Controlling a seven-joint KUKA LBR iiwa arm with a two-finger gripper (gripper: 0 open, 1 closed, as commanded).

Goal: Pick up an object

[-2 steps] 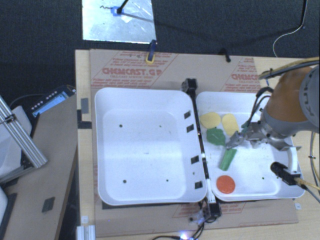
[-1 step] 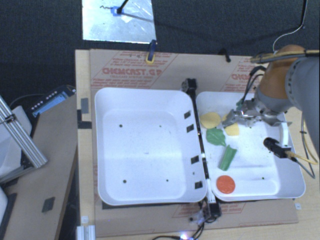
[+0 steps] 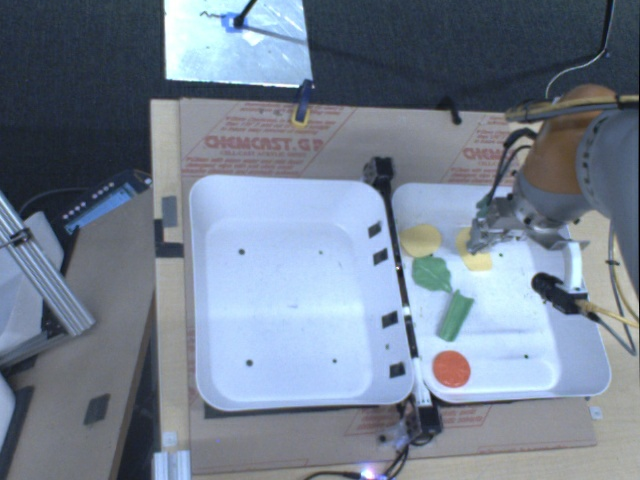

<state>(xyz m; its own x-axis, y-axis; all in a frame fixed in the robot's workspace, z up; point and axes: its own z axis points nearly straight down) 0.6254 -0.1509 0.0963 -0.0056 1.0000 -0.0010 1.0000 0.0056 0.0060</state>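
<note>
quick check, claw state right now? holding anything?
Claw: cannot be told. It is low in the right bin, at the pale yellow piece; no object is visibly held.

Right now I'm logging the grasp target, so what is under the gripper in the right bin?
Under the gripper lies a pale yellow block, its near end showing. The gripper covers its far end, so contact cannot be judged. A yellow round piece lies beside it.

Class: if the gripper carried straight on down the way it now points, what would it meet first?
Probably the pale yellow block directly beneath the gripper in the right bin, though depth is hard to judge here.
</note>
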